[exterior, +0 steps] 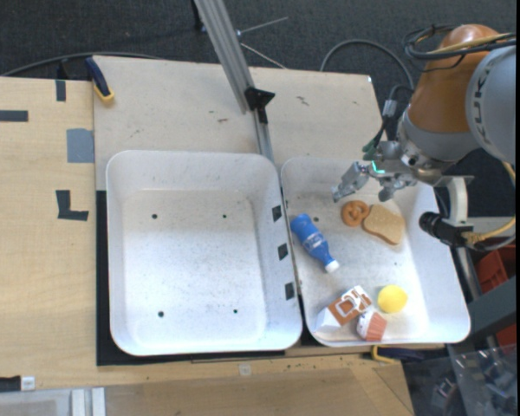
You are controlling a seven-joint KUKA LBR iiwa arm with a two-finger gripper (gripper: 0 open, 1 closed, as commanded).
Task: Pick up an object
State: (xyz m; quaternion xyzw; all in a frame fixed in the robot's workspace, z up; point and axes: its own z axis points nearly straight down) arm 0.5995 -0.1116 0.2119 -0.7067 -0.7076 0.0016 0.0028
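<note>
Jaws (pixel 365 185) spread wide, holding nothing, above pretzel (pixel 354 212).

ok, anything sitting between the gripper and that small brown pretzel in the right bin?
Nothing visible. The gripper hangs just above the small brown pretzel, with bare white bin floor between them. The tan bread slice touches the pretzel's right side, so it may crowd a finger. The blue plastic bottle lies clear to the left.

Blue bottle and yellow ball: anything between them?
In the camera view, bare bin floor lies between the blue bottle and the yellow ball; the carton sits just below that line.
</note>
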